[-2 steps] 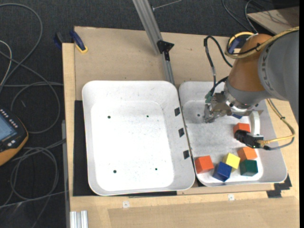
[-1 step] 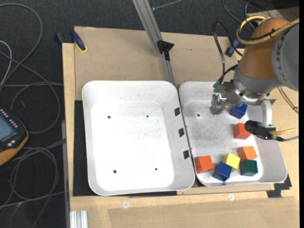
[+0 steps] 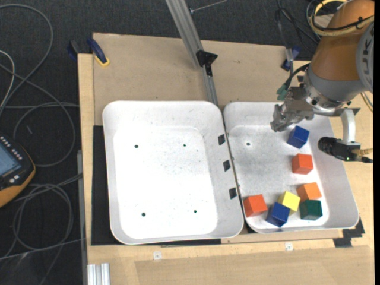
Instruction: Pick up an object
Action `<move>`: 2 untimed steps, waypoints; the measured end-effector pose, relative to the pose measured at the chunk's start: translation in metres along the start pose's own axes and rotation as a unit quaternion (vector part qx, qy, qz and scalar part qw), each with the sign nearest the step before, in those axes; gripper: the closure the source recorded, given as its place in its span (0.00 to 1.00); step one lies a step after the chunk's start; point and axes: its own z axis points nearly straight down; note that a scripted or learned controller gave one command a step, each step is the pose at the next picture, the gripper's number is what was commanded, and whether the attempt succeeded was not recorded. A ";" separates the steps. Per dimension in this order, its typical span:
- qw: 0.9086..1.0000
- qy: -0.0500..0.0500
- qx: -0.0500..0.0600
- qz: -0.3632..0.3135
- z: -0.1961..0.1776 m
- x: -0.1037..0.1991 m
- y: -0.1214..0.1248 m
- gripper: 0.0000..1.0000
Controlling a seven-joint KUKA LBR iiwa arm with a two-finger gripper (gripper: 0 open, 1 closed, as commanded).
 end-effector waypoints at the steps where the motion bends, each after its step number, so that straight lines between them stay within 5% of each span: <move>1: 1.000 0.002 0.004 -0.002 0.004 0.057 0.001 1.00; 2: 1.000 0.002 0.003 -0.003 -0.008 0.110 -0.006 1.00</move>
